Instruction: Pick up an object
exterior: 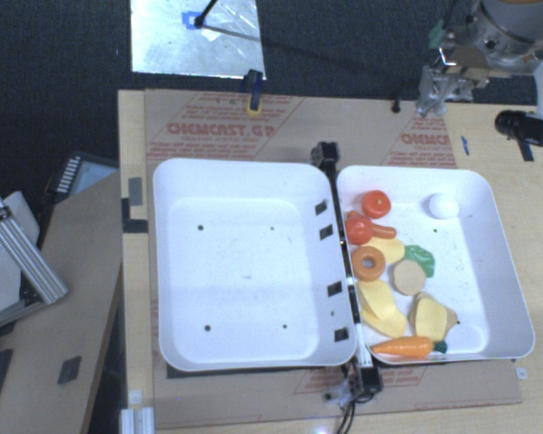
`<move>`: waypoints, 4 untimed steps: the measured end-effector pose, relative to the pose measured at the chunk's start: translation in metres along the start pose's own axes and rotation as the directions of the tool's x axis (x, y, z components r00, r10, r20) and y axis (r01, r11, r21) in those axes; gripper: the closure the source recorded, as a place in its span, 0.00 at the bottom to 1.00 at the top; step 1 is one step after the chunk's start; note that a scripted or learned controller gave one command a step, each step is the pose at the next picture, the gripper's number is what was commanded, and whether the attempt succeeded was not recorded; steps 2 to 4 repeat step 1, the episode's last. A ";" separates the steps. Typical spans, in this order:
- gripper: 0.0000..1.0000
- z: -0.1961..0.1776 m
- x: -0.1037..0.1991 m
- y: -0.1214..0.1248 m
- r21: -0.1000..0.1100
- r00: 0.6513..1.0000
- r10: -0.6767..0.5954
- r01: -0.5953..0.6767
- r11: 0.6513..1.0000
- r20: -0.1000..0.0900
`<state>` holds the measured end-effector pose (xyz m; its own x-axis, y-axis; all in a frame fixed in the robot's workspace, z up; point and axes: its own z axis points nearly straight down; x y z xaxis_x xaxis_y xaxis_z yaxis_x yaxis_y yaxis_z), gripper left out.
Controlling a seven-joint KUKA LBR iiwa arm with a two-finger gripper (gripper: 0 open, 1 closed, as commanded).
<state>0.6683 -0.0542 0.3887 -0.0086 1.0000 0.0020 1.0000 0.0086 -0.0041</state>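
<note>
Camera view gives you 2 white bins side by side on the surface (217, 120). The left bin (244, 269) takes the middle of the frame; the right bin (489, 269) holds the toy food at lower right: a red tomato (376, 203), a white egg (442, 206), an orange ring (369, 261) and an orange carrot (404, 346) by the near rim. Your claw (432, 93) hangs at upper right, beyond the bins' far edge, well apart from the food; you cannot tell its grip state.

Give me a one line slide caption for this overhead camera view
Gripper hangs above the bench behind the right bin, which holds toy foods including a carrot.
</note>
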 end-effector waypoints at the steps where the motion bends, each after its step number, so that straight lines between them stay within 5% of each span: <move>1: 1.00 -0.157 0.051 0.000 -0.024 1.000 -0.002 0.002 1.000 0.001; 4: 1.00 -0.157 0.051 0.000 -0.024 1.000 -0.002 0.002 1.000 0.001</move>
